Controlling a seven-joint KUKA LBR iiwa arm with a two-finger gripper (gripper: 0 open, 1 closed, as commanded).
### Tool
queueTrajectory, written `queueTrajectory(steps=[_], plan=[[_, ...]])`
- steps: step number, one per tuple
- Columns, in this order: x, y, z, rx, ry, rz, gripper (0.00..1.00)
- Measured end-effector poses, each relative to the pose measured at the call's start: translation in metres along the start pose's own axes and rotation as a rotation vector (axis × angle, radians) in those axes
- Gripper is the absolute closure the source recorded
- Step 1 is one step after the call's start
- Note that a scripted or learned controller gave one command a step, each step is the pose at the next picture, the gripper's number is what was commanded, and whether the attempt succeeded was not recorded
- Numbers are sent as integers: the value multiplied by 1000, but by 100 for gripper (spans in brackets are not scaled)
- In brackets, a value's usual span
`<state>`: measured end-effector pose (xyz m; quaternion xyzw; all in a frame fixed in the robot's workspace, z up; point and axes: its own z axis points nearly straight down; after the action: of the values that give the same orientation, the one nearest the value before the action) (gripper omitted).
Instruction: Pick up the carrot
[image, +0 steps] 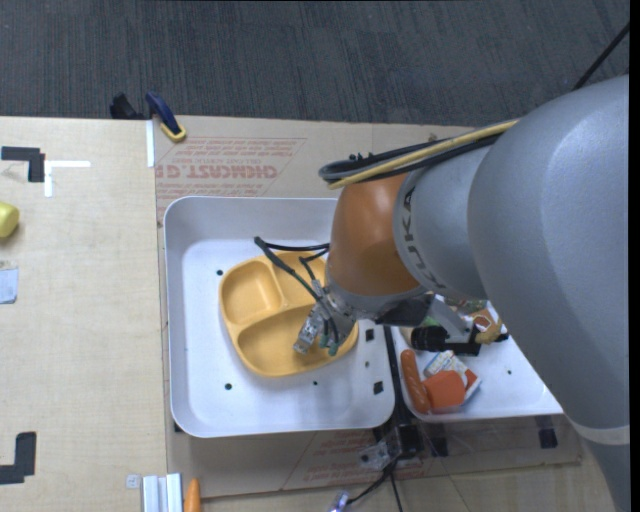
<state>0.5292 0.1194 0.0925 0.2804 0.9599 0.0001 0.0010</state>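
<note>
I find the gripper (318, 334) low over the yellow tray (262, 312); I cannot tell its grip state. I judge the reach misplaced: the carrot (413, 383) lies to its right, so the next move is across.

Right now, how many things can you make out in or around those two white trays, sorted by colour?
Yellow: 2, the divided plate in the left bin and a small yellow object at the bench's far left edge.
Orange: 1, an orange item in the right bin, partly hidden by the arm; possibly the carrot, hard to tell.
Blue and yellow: 1, a clamp behind the bins.
Total: 4
</note>
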Motion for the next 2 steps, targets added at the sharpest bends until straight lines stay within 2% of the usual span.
queueTrajectory(steps=[1, 2], plan=[[65, 10, 0, -3, -3, -324, 100], [63, 11, -9, -5, -6, -321, 100]])
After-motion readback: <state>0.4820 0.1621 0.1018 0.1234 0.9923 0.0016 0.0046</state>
